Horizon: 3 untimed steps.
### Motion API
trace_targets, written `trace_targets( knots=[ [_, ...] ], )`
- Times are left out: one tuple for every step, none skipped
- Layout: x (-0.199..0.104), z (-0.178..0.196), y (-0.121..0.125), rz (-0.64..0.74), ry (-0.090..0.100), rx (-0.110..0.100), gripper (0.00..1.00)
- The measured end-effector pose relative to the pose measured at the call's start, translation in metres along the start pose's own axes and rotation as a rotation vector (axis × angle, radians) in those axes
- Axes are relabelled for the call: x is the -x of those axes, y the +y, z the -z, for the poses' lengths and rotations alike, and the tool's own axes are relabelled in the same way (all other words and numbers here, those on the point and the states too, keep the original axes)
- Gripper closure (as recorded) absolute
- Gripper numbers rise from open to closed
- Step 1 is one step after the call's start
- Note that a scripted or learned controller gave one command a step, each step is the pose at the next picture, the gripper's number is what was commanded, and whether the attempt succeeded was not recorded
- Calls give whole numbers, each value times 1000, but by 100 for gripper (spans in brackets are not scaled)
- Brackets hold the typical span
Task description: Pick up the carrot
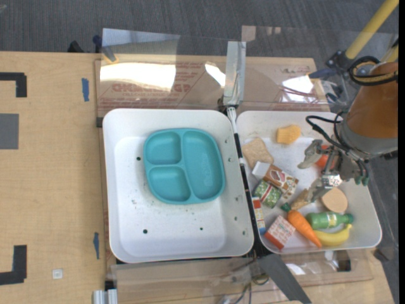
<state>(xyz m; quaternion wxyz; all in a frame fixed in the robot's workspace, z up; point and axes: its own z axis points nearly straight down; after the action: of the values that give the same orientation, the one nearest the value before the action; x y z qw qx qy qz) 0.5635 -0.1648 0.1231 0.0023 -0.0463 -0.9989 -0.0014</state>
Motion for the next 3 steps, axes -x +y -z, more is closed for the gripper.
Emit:
trace_targets(
  knots=[
    [-59,-34,51,-122,-20,-3,0],
    [-82,-33,50,-90,-29,-3,0],
    [-79,-34,5,-179,-22,0,0]
  ],
)
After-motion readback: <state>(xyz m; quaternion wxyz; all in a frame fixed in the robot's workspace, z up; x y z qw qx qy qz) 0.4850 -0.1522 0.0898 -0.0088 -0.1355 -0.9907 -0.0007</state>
